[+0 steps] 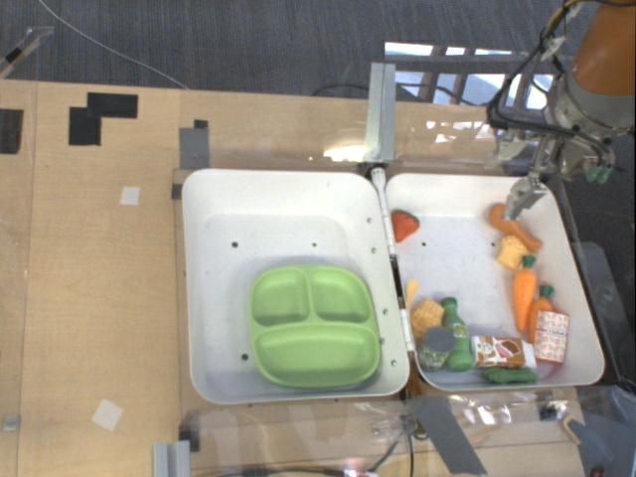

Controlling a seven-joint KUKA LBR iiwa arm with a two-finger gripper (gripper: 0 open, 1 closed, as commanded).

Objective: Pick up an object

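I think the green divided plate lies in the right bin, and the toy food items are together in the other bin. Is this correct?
Not quite. The camera view shows the green divided plate in the left bin, not the right one. The toy food items, such as the carrot, are together in the other bin, the right bin.
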